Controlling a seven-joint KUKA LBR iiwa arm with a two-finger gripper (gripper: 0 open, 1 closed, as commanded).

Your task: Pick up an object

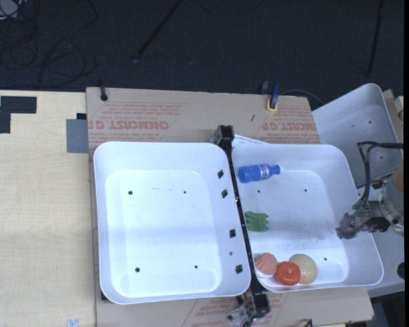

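- Desk (pixel 41 210): pale wood surface, carrying a sheet of printed cardboard (pixel 157 118) on which two white bins sit side by side.
- Left bin (pixel 102 182): nothing but its own small dark holes shows on its floor.
- Right bin (pixel 330 157): holds all the loose items.
- Blue bottle (pixel 258 173): lying on its side near the far left corner of the right bin, cap pointing right.
- Green item (pixel 256 221): small, lying close against the left wall of the right bin, about midway along it.
- Near left corner of the right bin: three round items packed together, a pinkish one (pixel 265 263), a red one (pixel 288 273) and a cream one (pixel 305 267); the red one touches both neighbours.
- Claw (pixel 345 230): low over the right edge of the right bin, well apart from every item. Whether it is wide or narrow cannot be told; nothing is seen in it.
- Obstructions: a black clamp strip (pixel 235 210) runs between the two bins; cables (pixel 368 162) loop just beside the claw. The floor between the claw and the items lies bare.
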